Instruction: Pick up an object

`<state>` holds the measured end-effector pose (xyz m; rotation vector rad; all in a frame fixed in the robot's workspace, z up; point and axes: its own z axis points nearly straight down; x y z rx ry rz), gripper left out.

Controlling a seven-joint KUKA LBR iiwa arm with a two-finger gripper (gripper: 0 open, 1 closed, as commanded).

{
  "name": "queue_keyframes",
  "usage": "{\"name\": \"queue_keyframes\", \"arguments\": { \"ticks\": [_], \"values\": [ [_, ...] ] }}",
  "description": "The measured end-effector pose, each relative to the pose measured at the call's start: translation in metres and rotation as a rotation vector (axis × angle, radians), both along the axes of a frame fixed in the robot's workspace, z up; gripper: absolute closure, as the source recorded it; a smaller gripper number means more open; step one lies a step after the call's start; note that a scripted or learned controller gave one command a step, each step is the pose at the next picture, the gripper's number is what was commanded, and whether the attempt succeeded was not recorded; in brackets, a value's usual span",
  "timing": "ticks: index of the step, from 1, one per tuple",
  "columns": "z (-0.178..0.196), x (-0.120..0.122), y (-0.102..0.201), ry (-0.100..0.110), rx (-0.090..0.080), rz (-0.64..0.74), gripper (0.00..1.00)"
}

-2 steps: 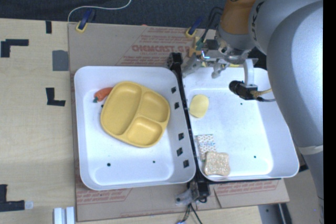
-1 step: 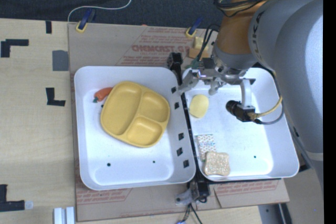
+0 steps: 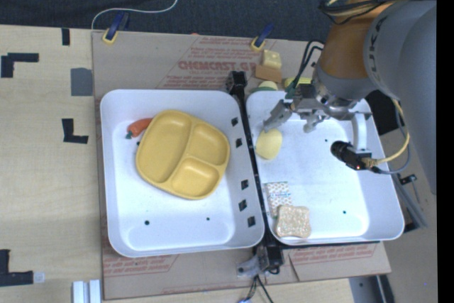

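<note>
Fingers point(image 3: 294, 118) spread above smooth round pale-yellow potato point(image 3: 269, 144) in right bin point(image 3: 369, 213)

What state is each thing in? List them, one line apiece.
gripper: open, above the right bin, holding nothing.
yellow plate: flat in the left bin, compartments bare.
orange piece: lying partly under the plate's rim.
pale round object: resting by the right bin's left wall.
bread slice: lying flat.
</note>
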<state>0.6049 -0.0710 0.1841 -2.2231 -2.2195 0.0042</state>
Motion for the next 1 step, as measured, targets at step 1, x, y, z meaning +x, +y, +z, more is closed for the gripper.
{"name": "queue_keyframes", "arguments": {
  "ticks": [1],
  "values": [
    [-0.1043, 0.0296, -0.0267, -0.002, -0.001, 0.002, 0.00]
  ]
}}
